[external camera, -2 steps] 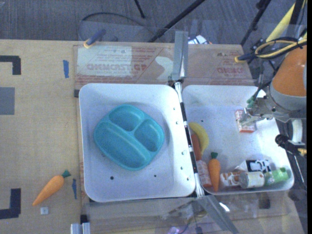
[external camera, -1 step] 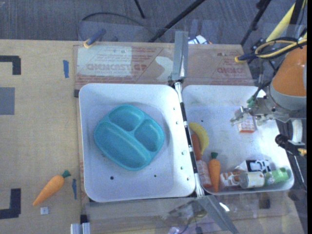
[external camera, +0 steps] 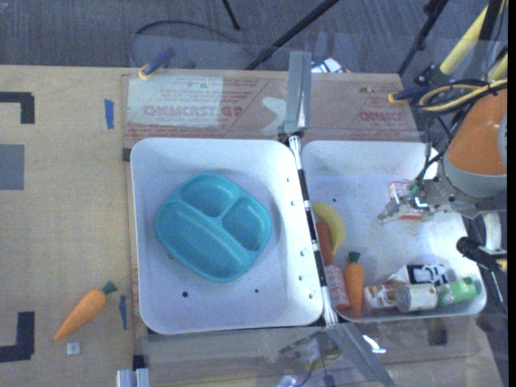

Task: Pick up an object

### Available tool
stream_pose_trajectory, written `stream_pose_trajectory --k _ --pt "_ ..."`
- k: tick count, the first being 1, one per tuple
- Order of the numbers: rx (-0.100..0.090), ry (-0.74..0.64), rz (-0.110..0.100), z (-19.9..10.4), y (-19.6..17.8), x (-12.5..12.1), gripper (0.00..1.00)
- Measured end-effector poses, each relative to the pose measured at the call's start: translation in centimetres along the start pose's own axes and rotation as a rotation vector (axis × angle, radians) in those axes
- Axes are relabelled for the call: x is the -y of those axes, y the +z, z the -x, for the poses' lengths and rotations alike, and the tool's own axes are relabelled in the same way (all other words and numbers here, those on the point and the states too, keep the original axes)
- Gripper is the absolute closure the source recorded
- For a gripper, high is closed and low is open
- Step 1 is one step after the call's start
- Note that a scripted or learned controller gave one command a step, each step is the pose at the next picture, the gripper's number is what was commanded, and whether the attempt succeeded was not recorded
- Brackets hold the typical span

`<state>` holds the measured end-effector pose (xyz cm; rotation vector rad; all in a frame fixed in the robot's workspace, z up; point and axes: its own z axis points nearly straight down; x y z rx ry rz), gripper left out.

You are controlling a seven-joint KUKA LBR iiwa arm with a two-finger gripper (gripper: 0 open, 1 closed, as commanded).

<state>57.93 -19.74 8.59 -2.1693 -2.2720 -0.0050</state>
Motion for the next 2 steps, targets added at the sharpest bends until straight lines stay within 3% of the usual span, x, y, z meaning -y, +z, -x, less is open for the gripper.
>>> stream_pose_trajectory --k 1,2 --pt "0.002 0.003 0.005 0.17 -1.17 -0.11 1.0" --pt "0.002 0.003 0.005 0.19 -1.17 -0.1 0.0"
